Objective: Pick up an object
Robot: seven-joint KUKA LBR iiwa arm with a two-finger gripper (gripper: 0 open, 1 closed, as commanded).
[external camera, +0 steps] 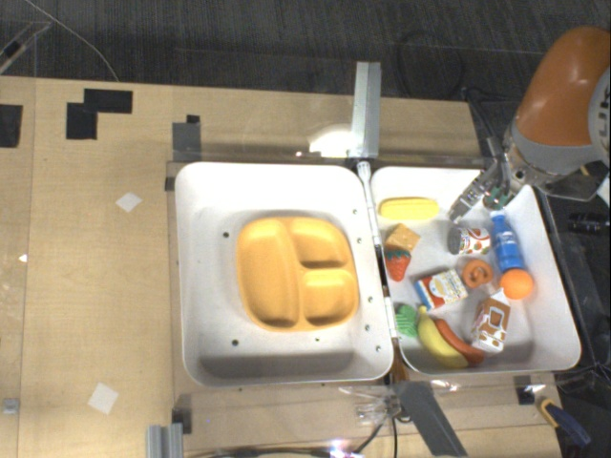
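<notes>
Two white bins sit side by side on the wooden surface (86, 284): the left bin (205, 256) holds a yellow divided tray (294, 273), and the right bin (554, 322) holds a scatter of toy groceries. The pincer (468, 205) hangs in the upper part of the right bin, its slim fingers slanting down toward the lower left of the frame; nothing shows between them, and whether they are apart or together I cannot tell at this size. Nearest to the tips is a small can (473, 240), just below them and a little to the right in the frame, so the coming move seems to turn on a short drop that way. A yellow block (409, 207) lies just left of the tips, its long axis running left to right, and a blue bottle (506, 244) lies right of the can, running top to bottom. Further down the frame lie an orange cube (402, 238), a strawberry (398, 262), a small carton (440, 288), an orange ball (516, 283), a banana (438, 340) and a brown-and-white carton (491, 322). Judging from this, no object is lifted yet.
</notes>
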